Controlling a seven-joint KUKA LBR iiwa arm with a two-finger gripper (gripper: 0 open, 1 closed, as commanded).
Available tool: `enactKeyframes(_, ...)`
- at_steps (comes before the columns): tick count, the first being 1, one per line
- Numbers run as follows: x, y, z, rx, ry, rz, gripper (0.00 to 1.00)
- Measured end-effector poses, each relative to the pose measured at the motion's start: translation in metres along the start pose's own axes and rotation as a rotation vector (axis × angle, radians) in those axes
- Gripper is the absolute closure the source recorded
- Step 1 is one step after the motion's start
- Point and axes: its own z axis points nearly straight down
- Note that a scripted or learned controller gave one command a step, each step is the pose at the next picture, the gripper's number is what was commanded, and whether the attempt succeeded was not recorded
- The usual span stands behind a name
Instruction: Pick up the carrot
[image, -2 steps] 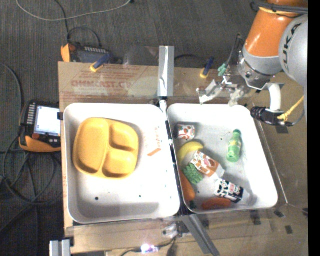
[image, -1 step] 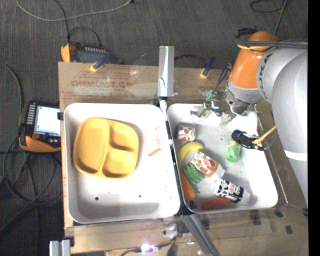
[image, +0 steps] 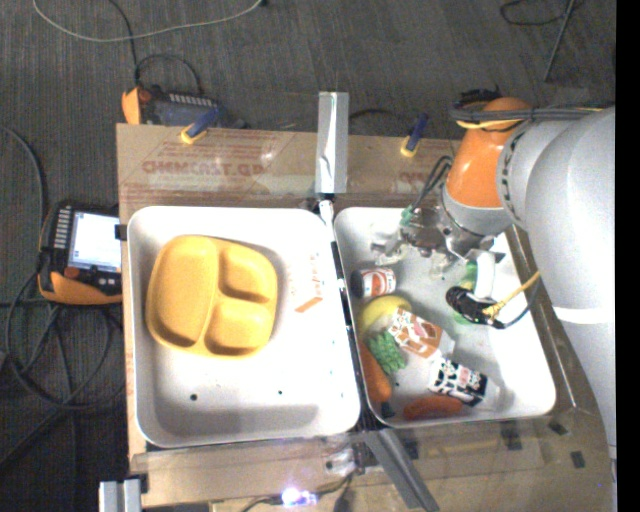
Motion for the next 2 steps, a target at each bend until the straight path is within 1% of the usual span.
enactKeyframes(1,0.001,0.0,-0.008,0.003,0.003,-0.001,1.0)
enactKeyframes(2,-0.02,0.011,0.006,0.001,0.005,0.1,1.0)
